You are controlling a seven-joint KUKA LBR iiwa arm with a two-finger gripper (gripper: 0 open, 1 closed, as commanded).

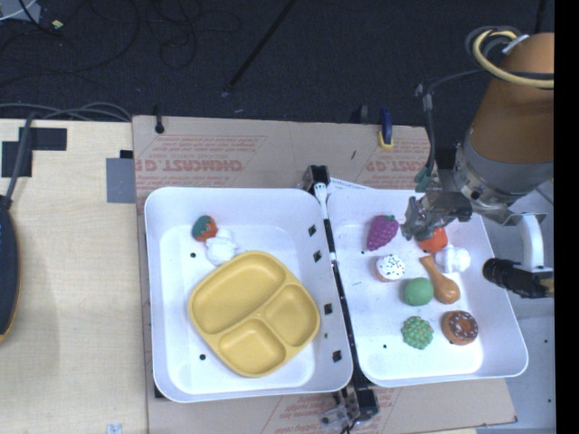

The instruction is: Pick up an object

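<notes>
Seven toys are seen in the right bin (507, 355); the gripper (423, 222) is poised by the grapes (382, 232), best approached squarely.

Light falls evenly from above, bright enough that the two white bins (167, 242) read almost flat, with mild glare along their rims and little surface detail. Shadows are soft and short: a faint one lies under the yellow divided plate (253, 312) toward the worktop's near edge, and small ones hug the toy foods. The dark floor (226, 34) beyond the worktop's far edge is dim and grainy. The whole picture is slightly soft, with low resolution; the orange-banded arm (516, 107) at the right looks blurred and its edges smear.
</notes>
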